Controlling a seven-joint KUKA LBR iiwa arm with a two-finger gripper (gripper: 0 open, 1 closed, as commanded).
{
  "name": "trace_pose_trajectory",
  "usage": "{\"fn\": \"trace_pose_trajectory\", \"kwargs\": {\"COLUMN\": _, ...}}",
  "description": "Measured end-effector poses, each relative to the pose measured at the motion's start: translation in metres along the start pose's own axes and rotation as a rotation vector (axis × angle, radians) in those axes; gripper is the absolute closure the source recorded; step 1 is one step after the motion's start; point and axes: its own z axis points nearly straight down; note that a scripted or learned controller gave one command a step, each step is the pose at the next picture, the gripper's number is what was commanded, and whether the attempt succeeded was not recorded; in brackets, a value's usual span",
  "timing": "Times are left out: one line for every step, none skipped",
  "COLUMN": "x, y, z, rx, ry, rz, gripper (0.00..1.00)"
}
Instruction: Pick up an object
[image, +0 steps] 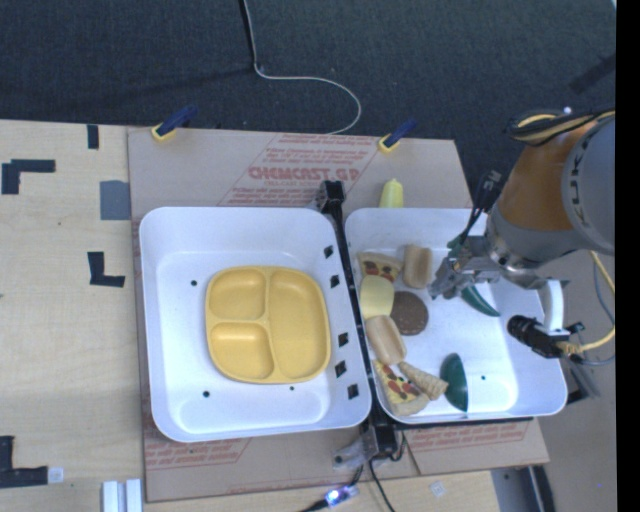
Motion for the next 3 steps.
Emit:
{"fn": "trace_pose_trajectory", "kwargs": {"x": -0.007, "y": 0.003, "z": -0.045, "rx": 0.001, "ry": 0.000, "rz": 0.000, "gripper": 1.00}}
{"fn": "trace_pose_trajectory", "kwargs": {"x": -0.006, "y": 0.004, "z": -0.066, "rx": 0.004, "ry": 0.001, "rz": 0.000, "gripper": 1.00}}
{"fn": "trace_pose_trajectory", "kwargs": {"x": 0.043, "y": -0.012, "z": -0.057, "rx": 0.008, "ry": 0.002, "rz": -0.002, "gripper": 1.00}}
